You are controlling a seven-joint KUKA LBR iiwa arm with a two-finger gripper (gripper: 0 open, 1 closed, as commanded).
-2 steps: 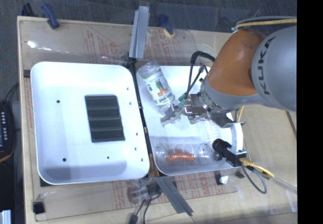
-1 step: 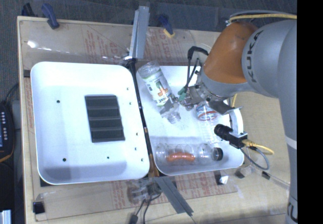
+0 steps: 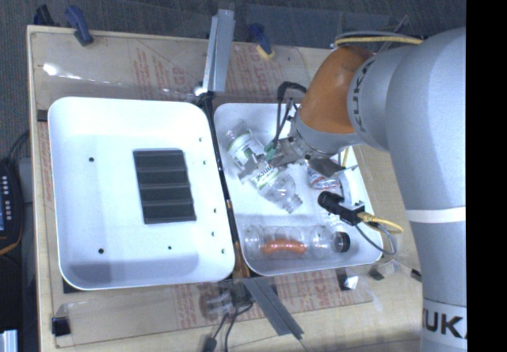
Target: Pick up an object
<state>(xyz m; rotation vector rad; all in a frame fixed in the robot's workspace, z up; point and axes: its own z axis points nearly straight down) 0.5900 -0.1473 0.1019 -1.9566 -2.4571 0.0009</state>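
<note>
Over at nine o'clock sits the left bin [image 3: 79,184], wide and white, with one dark ribbed rectangular block [image 3: 164,185] lying flat just right of its middle. There's bare floor all round that block, most of it toward the bin's left wall and its six o'clock rim. The block is well clear of every edge.

Moving right, the two bins meet at a narrow seam, rims just beside each other near the centre of the view. A grey metal bar [image 3: 218,49] rises from that seam toward twelve o'clock.

Now the right bin [image 3: 238,116], and it's crowded. A clear plastic bottle with a green label [image 3: 244,150] lies tilted near the bin's left wall. Just beside it, toward four o'clock, another crumpled clear bottle [image 3: 281,190]. Along the six o'clock rim lies a clear package with something orange inside [image 3: 283,246], nearly touching that edge. A small red-and-white item [image 3: 323,181] sits toward the right wall.

The arm [image 3: 412,128] comes in from three o'clock, its orange band over the bin's upper right corner. The gripper [image 3: 276,154] is down among the bottles, close to the green-labelled one; whether it's spread or clamped, I cannot tell. Little open room here apart from a bare patch at the bin's twelve o'clock edge.
</note>
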